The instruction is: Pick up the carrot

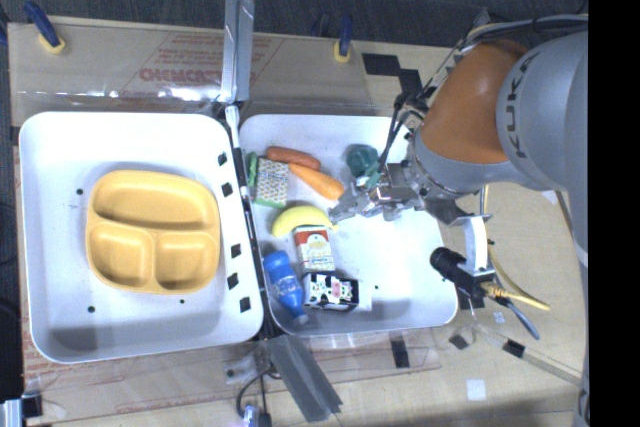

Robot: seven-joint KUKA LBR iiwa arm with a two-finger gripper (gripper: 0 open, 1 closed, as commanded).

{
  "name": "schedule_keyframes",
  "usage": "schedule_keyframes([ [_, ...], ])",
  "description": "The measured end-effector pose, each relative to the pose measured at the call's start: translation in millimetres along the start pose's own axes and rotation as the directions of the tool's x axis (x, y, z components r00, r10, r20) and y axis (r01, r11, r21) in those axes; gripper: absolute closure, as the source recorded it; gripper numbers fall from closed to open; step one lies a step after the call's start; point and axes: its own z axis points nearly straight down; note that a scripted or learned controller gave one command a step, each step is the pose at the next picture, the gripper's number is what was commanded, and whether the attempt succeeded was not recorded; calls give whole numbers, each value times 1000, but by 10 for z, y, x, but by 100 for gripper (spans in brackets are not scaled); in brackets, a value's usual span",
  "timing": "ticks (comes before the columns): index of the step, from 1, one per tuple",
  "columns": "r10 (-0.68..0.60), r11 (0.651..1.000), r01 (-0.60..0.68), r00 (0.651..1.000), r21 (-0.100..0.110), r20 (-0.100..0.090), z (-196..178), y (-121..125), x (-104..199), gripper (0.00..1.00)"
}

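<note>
One carrot [317, 181] is my target: it lies in the right bin [400, 260], in the upper-left part, slanting from upper left down to lower right. A second orange, elongated item [292, 156], possibly a sausage, lies just above it and almost parallel, so I must not confuse the two. I judge the carrot light, stiff and smooth-skinned, likely a toy of hard plastic; it should not crush, but its rounded, tapering body may slip or roll out of a grip. I should take hold across its thicker middle, fingers set square to its long axis, clear of the green-patterned packet [271, 182] to its left and the yellow fruit [299, 218] just below.

Appearance: bright orange, short, spindle-shaped, the right end looking narrower.

My gripper [347, 206] sits just to the lower right of the carrot's tip, near the bin floor. I cannot tell whether my jaws are apart or together, and nothing is visibly between them
</note>
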Motion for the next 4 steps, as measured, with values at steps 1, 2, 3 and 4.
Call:
schedule_keyframes([
  [1, -253, 967, 253, 967, -18, 11, 969, 772, -49, 0],
  [2, -255, 967, 256, 967, -19, 16, 855, 780, -72, 100],
  [3, -73, 997, 73, 997, -3, 2, -25, 1036, 676, 100],
  [4, 98, 995, -98, 995, -9, 2, 1044, 753, 345, 100],
])
